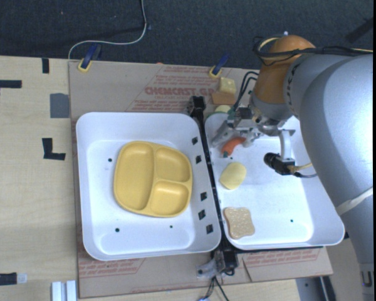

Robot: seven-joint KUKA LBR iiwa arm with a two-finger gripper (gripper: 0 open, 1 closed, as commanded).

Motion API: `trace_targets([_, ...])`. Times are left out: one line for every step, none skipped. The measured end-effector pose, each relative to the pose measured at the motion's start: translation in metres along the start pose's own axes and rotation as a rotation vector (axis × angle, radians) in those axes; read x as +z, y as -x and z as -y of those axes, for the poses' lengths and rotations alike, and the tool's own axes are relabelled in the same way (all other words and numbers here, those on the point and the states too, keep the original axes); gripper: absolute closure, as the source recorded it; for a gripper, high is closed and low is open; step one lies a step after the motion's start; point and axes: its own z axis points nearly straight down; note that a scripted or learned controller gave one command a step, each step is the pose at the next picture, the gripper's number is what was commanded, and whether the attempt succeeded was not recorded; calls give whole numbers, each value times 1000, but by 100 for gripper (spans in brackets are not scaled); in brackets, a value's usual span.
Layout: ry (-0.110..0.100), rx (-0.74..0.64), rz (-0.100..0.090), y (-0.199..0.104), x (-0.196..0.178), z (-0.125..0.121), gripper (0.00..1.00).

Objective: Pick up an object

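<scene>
Pale wood forms the table (25, 187), marked with black tape shapes along its left side; dark carpet lies beyond its far edge, crossed by a thin white cable (128, 39); a brown cardboard sheet (156, 86) printed in red lies on the wood under both bins, held at its far edge by two blue-and-yellow clamps (88, 58).

On the left sits the left bin (91, 231), shallow and white; inside it lies a yellow divided plate (152, 179) with three compartments, set slightly askew and roughly centred; the two bins touch along a middle seam dotted with black clips.

Just right of that seam, in the right bin (301, 221), a tan slice of toy bread (239, 222) lies flat near the front edge; farther back, a pale yellow rounded piece (232, 175) rests close to the seam, well apart from the bread; beyond it, an orange-red carrot-like piece (234, 145) lies near the bin's back left corner, a small pale green thing (222, 110) lies near the bin's far rim, and a tan block (225, 91) sits on the cardboard just outside it.

Above the carrot hangs the pincer (239, 130), its metal parts directly over or touching the orange piece; whether it is clenched or released I cannot tell; behind it rises the grey arm (338, 124) with its orange band (276, 68), filling the right side.
</scene>
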Motion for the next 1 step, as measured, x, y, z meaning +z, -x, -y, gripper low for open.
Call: trace_targets([4, 1, 1, -2, 0, 7, 0])
